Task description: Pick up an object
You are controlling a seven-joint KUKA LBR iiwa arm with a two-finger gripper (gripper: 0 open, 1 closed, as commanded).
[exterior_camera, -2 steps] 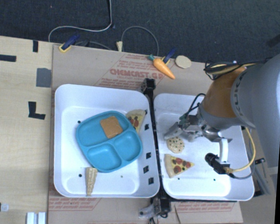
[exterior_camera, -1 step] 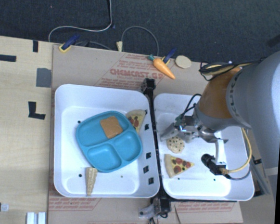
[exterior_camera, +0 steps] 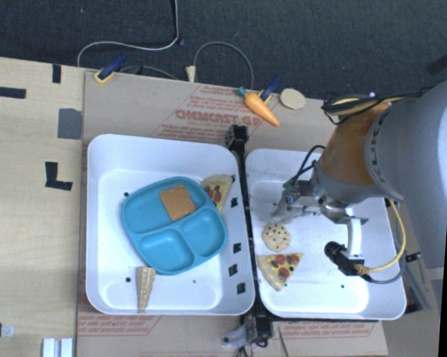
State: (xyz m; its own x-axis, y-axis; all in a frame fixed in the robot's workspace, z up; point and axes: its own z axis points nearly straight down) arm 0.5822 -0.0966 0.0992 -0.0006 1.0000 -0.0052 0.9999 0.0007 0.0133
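**Gripper hovering by the cookie in the right bin**

Gripper (exterior_camera: 292,204) is hanging low over the right white plastic bin (exterior_camera: 375,305), and whether it is open or closed I cannot tell; nothing is visibly caught in it. Closest to it is lying the round tan chocolate-chip toy cookie (exterior_camera: 277,236), just beside and below the gripper in the view, flat on the bin floor. Near the cookie, further toward the front wall, is resting the triangular toy pizza slice with red toppings (exterior_camera: 280,268).

Judging from this, the likeliest trouble is a miss: both pieces are thin and flat, so the gripper may be closing above them or nudging the cookie sideways instead of pinching it. The bin's dividing wall is also sitting close on that side.

Further out, the left white bin (exterior_camera: 98,202) is carrying a blue sectioned plastic tray (exterior_camera: 174,235) with a brown toast square (exterior_camera: 178,203). An orange toy carrot (exterior_camera: 261,109) is lying on the desk behind the bins.
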